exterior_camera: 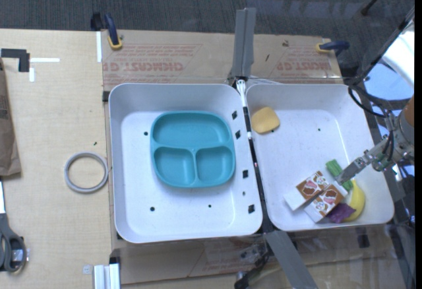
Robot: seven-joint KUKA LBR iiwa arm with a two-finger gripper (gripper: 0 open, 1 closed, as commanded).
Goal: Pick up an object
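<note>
The right bin (310, 106) holds a cluster near its front right corner: a brown and white box (315, 194), a green piece (335, 168), a yellow banana (357, 200) and a purple item (339, 214). A yellow rounded lump (266, 120) lies apart at the bin's back left. My gripper (348, 174) reaches in from the right at a slant, its tip low over the cluster beside the green piece and just above the banana. Nothing is visibly lifted.
A teal divided plate (193, 148) lies in the left bin (125, 208). On the bench to the left are a grey tape ring (86, 171), scissors (10, 251) and a brown bag (6, 123). Cables and arm parts (389, 116) crowd the right bin's right rim.
</note>
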